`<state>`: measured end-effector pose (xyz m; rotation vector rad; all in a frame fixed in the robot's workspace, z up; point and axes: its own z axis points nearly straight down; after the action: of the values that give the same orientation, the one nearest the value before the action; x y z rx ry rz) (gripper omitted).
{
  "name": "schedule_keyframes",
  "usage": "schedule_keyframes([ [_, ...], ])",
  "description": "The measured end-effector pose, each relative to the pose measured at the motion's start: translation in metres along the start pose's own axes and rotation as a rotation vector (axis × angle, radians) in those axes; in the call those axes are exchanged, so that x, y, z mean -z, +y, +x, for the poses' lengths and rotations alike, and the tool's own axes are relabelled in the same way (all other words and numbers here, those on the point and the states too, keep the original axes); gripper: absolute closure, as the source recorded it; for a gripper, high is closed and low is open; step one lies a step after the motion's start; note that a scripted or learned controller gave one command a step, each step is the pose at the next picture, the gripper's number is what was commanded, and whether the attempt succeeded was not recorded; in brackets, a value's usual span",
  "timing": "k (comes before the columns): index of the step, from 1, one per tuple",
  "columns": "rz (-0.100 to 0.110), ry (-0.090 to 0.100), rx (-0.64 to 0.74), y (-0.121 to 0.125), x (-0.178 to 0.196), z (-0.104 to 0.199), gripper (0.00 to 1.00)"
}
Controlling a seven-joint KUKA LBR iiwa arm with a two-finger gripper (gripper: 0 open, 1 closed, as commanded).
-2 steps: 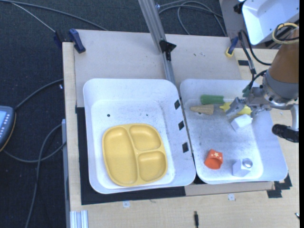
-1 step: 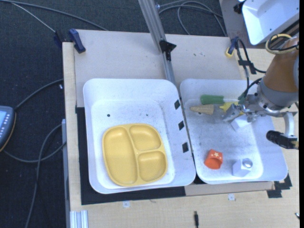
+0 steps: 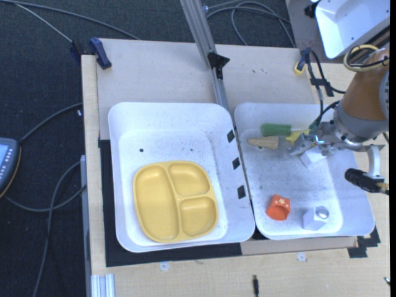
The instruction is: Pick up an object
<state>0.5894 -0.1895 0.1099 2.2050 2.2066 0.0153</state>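
Note:
In the right bin (image 3: pixel 346 184), my gripper (image 3: pixel 305 148) is low over the upper middle, below the arm's orange band. A green cylinder (image 3: pixel 276 129) lies just left of it near the back wall. Under the cylinder rests a tan wedge-shaped piece (image 3: pixel 264 143), and a small yellow piece (image 3: pixel 296 135) touches the gripper's left side. An orange cup with a star (image 3: pixel 278 206) and a grey block with a round knob (image 3: pixel 315 217) sit near the bin's front, apart from the gripper.
The left bin (image 3: pixel 124 129) holds a yellow divided plate (image 3: pixel 176 200) at its front. A metal pole (image 3: pixel 201 30) slants down to the gap between the bins. Cables hang by the arm at the right.

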Motion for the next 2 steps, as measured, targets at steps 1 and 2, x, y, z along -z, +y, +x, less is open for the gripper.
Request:
schedule_keyframes([
  [1,-0.007,-0.005,0.000,0.002,0.011,-0.002,1.00],
  [2,0.017,0.007,0.000,0.003,0.055,-0.002,1.00],
])
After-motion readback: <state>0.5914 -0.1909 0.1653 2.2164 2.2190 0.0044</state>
